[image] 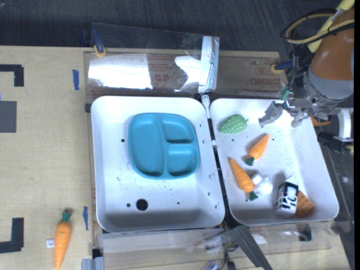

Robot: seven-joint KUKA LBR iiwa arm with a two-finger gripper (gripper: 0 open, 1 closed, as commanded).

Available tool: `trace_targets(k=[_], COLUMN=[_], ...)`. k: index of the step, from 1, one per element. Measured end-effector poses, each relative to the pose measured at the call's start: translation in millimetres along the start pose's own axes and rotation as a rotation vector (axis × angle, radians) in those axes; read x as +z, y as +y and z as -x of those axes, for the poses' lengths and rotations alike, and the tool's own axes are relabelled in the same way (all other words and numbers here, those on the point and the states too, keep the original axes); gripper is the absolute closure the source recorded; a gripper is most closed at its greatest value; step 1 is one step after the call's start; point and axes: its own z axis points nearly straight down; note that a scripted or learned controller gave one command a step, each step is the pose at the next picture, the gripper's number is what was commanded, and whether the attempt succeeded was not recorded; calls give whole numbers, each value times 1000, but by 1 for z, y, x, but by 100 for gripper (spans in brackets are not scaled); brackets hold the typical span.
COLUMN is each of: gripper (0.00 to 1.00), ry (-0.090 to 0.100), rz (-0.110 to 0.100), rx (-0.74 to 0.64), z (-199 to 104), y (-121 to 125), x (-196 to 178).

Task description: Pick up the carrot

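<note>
A carrot (62, 239) is lying on the bench (39, 167) outside the left bin (107, 151). Two carrots (258, 147) (242, 175) are lying in the right bin (320, 173). The gripper (284, 116) is hovering over its top right, fingers spread wide, holding nothing. The arm (332, 61) is running off frame.

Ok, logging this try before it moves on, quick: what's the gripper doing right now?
Gripper: open, holding nothing, over the right bin near its top edge, apart from both carrots.
</note>
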Motion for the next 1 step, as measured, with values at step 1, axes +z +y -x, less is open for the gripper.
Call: trace_targets(k=[1], gripper=[0], ry=[-1], rz=[7], rx=[19], z=[-10], y=[-10], x=[115])
